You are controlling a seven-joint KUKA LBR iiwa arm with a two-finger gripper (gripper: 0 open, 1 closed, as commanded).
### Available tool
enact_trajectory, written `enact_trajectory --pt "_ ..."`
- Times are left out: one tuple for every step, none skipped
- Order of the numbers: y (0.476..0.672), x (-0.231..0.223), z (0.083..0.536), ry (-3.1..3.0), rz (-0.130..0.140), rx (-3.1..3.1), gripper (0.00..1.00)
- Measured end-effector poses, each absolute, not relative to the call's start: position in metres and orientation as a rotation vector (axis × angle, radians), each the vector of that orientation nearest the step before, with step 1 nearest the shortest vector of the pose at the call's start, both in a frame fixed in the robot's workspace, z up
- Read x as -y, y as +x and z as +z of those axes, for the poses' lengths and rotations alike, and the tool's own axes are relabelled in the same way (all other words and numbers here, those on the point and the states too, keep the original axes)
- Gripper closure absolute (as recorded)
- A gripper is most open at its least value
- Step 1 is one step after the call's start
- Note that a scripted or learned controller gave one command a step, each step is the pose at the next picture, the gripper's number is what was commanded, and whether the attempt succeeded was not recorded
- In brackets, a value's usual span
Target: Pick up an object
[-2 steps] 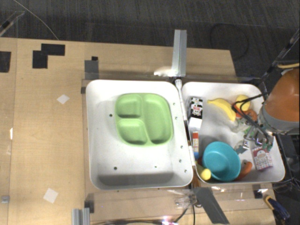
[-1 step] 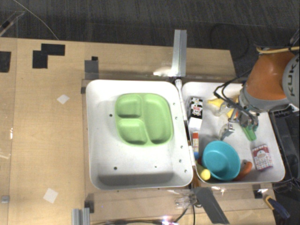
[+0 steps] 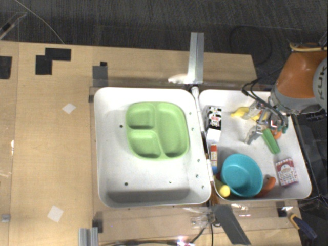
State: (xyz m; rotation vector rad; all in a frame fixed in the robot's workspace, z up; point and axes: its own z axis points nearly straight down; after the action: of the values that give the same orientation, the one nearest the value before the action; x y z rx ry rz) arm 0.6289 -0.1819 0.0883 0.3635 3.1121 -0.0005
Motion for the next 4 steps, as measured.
enact_trajectory --pt "0.580 0.206 0.089 0.642 0.000 -3.064 0.00" --pt "0.595 0.187 0.089 0.662 0.001 -3.057 0.00" --pt "0.583 0.176 0.089 0.938 0.001 -2.985 0.00" --pt "0.590 0.128 0.089 1.002 0.006 -2.964 0.00"
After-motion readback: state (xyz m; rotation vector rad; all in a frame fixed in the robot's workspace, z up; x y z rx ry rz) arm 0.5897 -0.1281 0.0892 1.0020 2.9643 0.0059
